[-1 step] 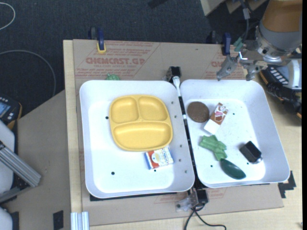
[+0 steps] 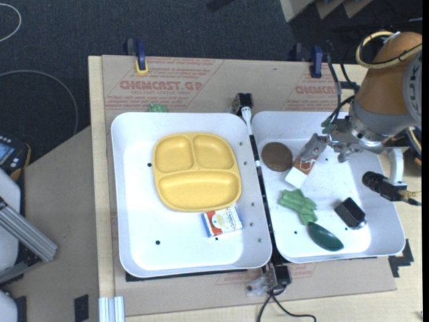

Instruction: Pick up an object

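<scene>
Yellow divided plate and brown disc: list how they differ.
The yellow divided plate lies in the left bin; the brown disc lies in the right bin. The plate is far larger than the disc. The plate is a rounded rectangle with three compartments; the disc is a plain circle. Both lie flat, apart from the gripper.

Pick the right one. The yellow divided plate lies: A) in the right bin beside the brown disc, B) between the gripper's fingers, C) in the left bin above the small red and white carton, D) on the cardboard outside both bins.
C: the yellow divided plate lies in the left bin, with the small carton just below it in the picture.
</scene>
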